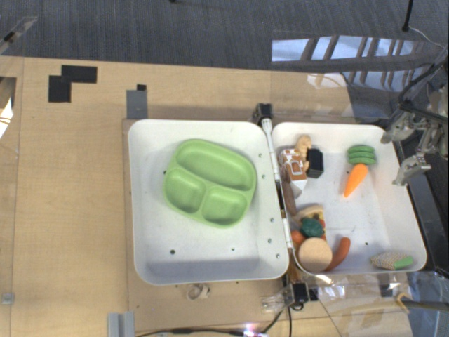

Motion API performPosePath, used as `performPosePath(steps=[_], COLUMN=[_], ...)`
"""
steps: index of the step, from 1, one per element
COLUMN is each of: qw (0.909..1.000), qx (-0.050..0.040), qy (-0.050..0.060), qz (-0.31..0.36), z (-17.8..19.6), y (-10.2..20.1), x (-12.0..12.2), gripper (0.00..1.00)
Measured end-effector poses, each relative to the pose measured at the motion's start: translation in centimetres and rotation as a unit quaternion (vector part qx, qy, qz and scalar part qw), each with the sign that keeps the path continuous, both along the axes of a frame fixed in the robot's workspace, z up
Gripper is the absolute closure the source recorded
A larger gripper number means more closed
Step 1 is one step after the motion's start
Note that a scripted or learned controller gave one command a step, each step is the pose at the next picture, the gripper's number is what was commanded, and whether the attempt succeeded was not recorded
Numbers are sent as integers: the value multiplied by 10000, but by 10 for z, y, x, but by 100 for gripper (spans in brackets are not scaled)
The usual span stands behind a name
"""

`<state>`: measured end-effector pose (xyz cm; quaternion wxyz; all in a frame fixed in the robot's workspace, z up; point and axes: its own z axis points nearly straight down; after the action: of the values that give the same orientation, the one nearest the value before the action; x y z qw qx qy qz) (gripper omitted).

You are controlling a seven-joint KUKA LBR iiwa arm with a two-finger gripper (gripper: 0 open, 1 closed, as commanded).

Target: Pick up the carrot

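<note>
Your carrot (356, 176) lies in the right bin (393, 209) near its far right corner, likely light, stiff and slick, so grip mid-body; I cannot tell how the jaws stand.

A pale wooden counter (63, 209) (marked with black patches (70, 81) near its far left) meets dark grey carpeted floor (140, 20) beyond; bright window light reflects off a glossy panel (351, 51) at upper right.

one fixed camera above the bench (63, 209) — looking down aslant on both bins (144, 209).
</note>
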<state>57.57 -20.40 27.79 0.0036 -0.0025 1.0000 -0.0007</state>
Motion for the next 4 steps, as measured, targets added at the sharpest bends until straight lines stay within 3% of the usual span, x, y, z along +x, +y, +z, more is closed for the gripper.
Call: performPosePath(steps=[1,2,3,4], qw=[9998,9996,9997,9997], qx=[23,1,-2,0], qy=[53,11,-43,-19], qz=[164,-269,-233,-230], z=[-144,-187,-176,-177], y=[0,-2,0,0], x=[-17,86,90,89], gripper=[0,0,100,0])
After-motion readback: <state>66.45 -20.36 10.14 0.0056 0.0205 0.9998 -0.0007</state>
